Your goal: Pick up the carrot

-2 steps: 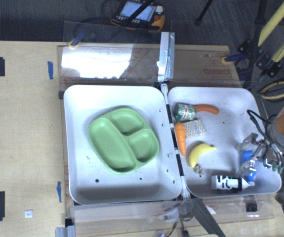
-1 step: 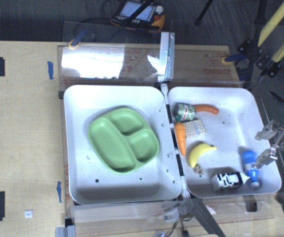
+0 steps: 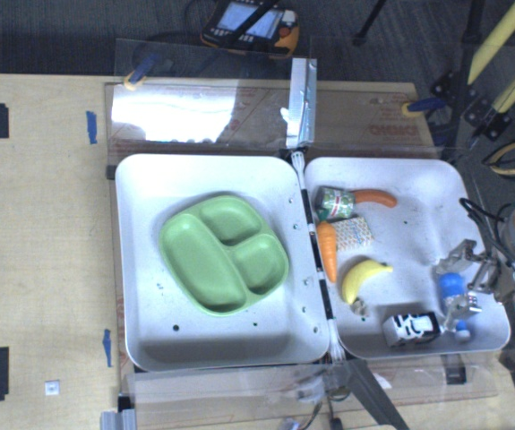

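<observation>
Two white bins are sitting side by side on the bench: the left bin is holding a green divided plate, and the right bin is holding the carrot, a banana and a can. The carrot is lying against the left wall, lengthwise front to back, tip toward the front. The gripper is hanging at the right; its fingers are spread, grasping nothing.

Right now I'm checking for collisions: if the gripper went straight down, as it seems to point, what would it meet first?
Probably the right bin's white floor. The gripper hangs over its right end near a blue object. The carrot lies well left. Depth is unclear.
</observation>
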Controlling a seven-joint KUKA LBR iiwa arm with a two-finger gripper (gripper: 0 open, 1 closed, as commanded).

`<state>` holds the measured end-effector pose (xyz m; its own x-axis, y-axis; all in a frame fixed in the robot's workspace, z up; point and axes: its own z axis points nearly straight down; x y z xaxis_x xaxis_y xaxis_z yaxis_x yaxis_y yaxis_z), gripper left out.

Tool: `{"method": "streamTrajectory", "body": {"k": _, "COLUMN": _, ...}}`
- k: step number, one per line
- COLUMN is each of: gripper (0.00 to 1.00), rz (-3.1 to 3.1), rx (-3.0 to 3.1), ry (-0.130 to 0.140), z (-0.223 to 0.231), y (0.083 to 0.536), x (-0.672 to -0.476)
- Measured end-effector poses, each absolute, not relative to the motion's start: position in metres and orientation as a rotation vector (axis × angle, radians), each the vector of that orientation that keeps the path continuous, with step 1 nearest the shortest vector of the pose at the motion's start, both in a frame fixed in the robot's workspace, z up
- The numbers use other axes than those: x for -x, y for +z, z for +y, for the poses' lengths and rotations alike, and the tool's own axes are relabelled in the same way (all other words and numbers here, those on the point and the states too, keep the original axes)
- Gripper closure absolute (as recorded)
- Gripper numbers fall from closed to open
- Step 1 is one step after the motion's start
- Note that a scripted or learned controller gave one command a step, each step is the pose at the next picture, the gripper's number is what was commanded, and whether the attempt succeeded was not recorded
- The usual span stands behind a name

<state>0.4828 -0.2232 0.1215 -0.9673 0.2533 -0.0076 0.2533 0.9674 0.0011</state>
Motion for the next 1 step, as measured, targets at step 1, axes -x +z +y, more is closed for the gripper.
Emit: {"method": "streamTrajectory", "body": {"k": 1, "gripper": 0.0, "rz": 3.091, "rx": 0.014, "ry": -0.03, "z": -0.2285, "y": 0.1093, "x": -0.5014}}
